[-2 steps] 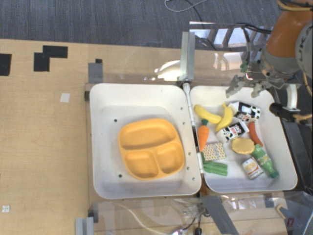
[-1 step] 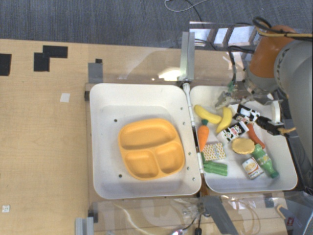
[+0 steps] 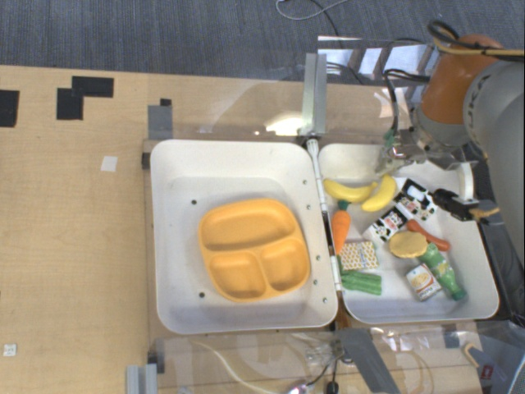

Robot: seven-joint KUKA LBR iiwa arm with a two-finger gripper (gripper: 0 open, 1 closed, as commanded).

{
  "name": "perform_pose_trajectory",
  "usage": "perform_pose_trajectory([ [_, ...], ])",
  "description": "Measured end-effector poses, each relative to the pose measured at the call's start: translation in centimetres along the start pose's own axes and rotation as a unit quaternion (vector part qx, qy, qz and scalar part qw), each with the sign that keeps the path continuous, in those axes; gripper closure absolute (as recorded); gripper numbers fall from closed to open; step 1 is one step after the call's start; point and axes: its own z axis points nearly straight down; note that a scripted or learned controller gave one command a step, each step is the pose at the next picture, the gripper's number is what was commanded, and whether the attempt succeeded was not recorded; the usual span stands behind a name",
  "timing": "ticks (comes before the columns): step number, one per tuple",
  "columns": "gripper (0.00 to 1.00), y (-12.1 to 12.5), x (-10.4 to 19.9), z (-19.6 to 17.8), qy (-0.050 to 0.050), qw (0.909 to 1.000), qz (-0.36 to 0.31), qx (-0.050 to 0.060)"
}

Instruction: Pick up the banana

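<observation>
A banana (image 3: 361,192) is seen lying at the far left of the right bin (image 3: 484,295). The gripper (image 3: 394,148) is poised just beyond it; its state cannot be told.

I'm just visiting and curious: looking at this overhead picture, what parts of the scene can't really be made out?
- Gripper: small and blurred against the right bin wall; how it stands can't be told.
- Arm: cut off by the picture's right edge.
- Small can and green bottle: labels too small to read.
- Black and white carton: print too small, partly under the banana.
- Bench's near edge: clear cover glare blurs the cables.
</observation>
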Motion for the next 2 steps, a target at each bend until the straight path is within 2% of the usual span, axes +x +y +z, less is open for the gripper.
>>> perform_pose_trajectory([
  [1, 1.00, 0.3, 0.1, -1.3, -0.001, 1.0000, -0.002, -0.004],
  [2, 1.00, 0.5, 7.8, -8.2, 0.003, 0.9985, 0.053, 0.008],
])
